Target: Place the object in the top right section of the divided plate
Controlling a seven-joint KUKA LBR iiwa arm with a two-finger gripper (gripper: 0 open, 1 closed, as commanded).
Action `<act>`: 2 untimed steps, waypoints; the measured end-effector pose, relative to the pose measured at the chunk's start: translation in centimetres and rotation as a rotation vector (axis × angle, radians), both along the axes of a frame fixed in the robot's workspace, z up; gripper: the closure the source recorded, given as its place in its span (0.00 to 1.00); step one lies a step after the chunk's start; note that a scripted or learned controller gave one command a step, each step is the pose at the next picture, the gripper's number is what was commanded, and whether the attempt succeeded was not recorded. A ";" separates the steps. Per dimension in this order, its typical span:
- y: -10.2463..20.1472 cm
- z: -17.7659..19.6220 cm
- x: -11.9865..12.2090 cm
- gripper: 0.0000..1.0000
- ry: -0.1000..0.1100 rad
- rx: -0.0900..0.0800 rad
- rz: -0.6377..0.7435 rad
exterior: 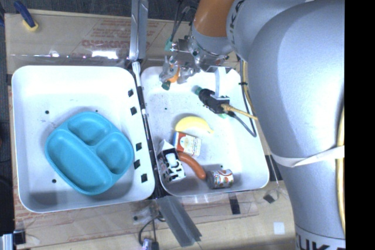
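Bright, even light falls from above, and both white bins (76, 76) look nearly washed out. Glare streaks across the clear strip behind the left bin (99, 55), and a soft sheen lies on the grey arm (293, 67). Shadows are short and soft-edged. The blue divided plate (88, 152) reads clearly; small items are slightly soft.

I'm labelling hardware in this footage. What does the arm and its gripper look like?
The arm is bulky, rounded and glossy grey, with an orange band and dark lettering above the wrist. Thin cables run along it. The gripper is small, metallic, with orange and green bits.
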State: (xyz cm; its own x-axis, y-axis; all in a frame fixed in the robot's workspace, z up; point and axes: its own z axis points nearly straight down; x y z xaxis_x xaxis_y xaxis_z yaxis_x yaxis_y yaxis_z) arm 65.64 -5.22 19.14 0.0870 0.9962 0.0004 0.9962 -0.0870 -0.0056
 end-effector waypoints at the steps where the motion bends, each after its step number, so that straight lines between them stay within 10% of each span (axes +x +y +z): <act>1: 8.6 -0.1 -5.0 1.00 0.001 -0.002 -0.167; 2: 12.1 -0.1 -14.9 1.00 0.000 -0.001 -0.027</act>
State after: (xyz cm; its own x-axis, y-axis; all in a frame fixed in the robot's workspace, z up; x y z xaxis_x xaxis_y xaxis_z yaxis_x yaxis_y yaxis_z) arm 50.78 6.85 19.08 0.1140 0.9935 -0.0009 0.9935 -0.1140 -0.0051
